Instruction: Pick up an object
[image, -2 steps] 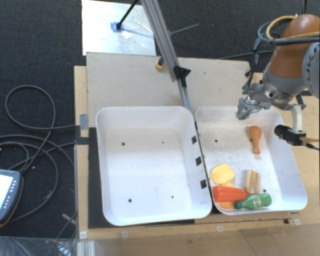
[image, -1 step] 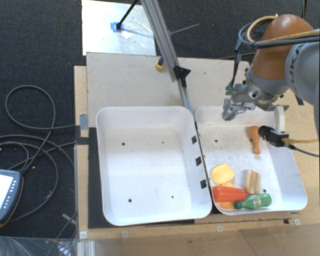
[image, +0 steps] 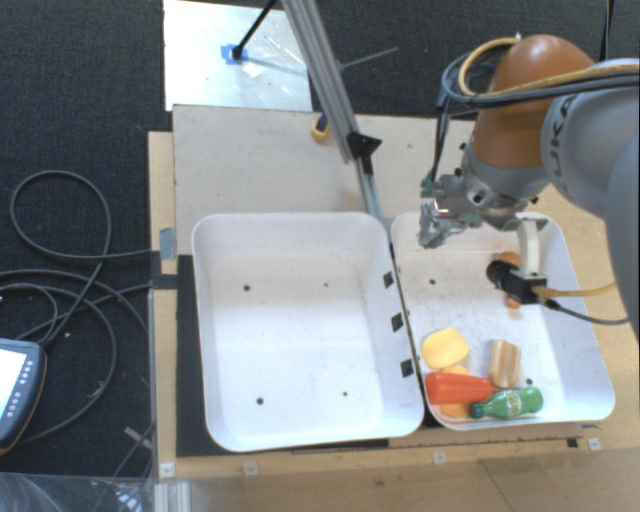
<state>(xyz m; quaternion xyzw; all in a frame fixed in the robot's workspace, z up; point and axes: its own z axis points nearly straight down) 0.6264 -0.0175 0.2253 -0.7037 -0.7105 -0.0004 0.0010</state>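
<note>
- The desk (image: 260, 160) carries two white bins; black cables lie on dark carpet at 9 o'clock.
- The hand (image: 437, 228) hangs over the right bin's (image: 590, 360) 11 o'clock corner; its grip cannot be told.
- Green bottle (image: 508, 403), red piece (image: 455, 387), yellow piece (image: 444, 349) cluster at 6 o'clock.

Single fixed cam, mounted above the table (image: 250, 160), looking down at a slant. Mid distance: both white bins fit, left bin (image: 300, 240) near centre, right bin (image: 580, 330) toward the right edge. Arm (image: 560, 110) enters from frame right. Floor cables at left.
</note>
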